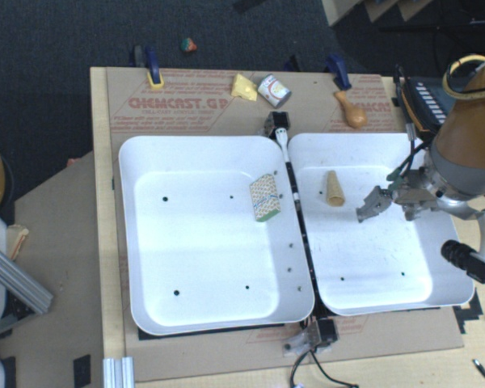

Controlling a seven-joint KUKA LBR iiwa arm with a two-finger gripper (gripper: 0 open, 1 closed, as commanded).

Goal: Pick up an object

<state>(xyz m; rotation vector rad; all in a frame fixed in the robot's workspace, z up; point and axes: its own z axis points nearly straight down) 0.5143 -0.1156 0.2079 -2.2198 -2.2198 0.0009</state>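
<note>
While the claw [370, 208] hangs open, 1 tan cone [334, 188] lies nearby.

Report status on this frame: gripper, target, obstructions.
Gripper over right bin, nothing between fingers. Cone lies apart, left of it. Path clear.

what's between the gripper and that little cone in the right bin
Nothing visible. The gripper is over the right bin, and the cone lies to its left on the bin floor with only bare white floor between them. The patterned block sits in the left bin, beyond the divide.
</note>
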